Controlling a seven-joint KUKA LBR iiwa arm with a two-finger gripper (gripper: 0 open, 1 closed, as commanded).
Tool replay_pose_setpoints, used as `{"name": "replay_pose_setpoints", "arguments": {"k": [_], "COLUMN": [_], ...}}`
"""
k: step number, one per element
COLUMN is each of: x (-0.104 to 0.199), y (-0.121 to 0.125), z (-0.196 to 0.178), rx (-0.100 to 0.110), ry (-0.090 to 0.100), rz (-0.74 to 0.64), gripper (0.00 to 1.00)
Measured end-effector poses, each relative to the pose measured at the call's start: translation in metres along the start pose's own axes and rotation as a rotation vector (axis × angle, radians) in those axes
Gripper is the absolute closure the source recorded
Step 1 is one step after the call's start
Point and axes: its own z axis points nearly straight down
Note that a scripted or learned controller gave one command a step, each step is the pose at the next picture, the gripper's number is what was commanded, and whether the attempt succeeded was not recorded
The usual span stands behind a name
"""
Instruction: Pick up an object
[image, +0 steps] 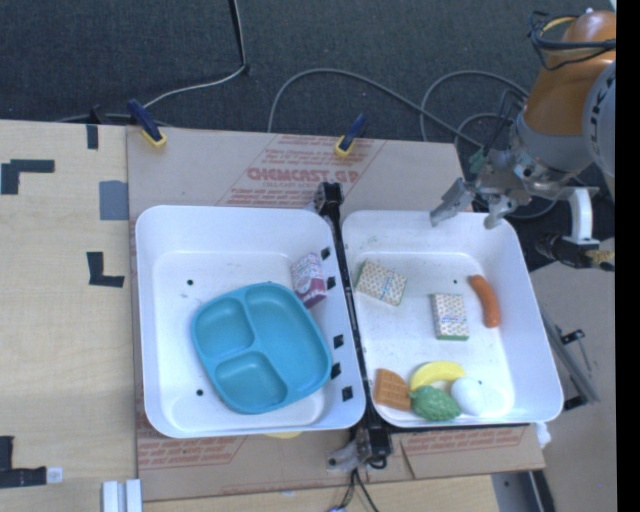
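**Spread Gripper Above Right Bin's Far Edge**

Seen from above, left to right: left bin (160, 300) carrying a blue divided tray (260, 346), with a small can (310, 278) lying tilted just beyond the tray's far right corner, near the wall shared by both bins. Right bin (535, 330) scattered with toy food: a patterned cracker-like square (381, 283) near the middle, a second wrapped block (450, 316) to its right, an orange sausage (486, 300) close to the right wall. Bunched at the near edge: an orange waffle-like piece (392, 390), a yellow banana (437, 374), a green leafy piece (434, 403) and a white egg-shaped item (474, 396), touching or nearly so. At far right, gripper (466, 207) poised over the right bin's far rim, fingers apart, nothing between them, well away from every item.
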Motion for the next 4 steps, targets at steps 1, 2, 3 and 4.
{"name": "replay_pose_setpoints", "arguments": {"k": [1,2,3,4], "x": [-0.07,-0.046,0.033,0.028], "y": [0.006,-0.022,-0.044,-0.066], "z": [0.023,0.146,0.155,0.155], "rx": [0.001,0.003,-0.004,-0.007], "ry": [-0.001,0.002,0.0,-0.002], "rz": [0.002,0.001,-0.001,0.0], "gripper": [0.0,0.0,0.0,0.0]}}
